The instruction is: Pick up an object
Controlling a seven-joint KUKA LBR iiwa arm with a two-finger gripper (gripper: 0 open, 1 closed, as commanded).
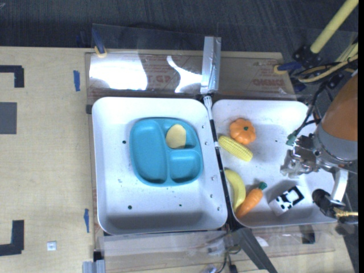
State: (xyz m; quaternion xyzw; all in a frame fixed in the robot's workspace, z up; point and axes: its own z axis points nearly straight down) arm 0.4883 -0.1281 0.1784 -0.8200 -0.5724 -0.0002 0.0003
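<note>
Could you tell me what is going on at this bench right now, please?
The grey arm's gripper hangs over the right white bin, near a black-and-white cube, and grips nothing I can see. The orange toy pumpkin, yellow corn cob, yellow banana and orange carrot lie in that bin. The left white bin holds a blue divided plate bearing a yellow lemon-like piece.

Two white bins (pixel 108 152) side by side, blue divided plate (pixel 149 158) (left bin), wooden bench (pixel 45 152)
</note>
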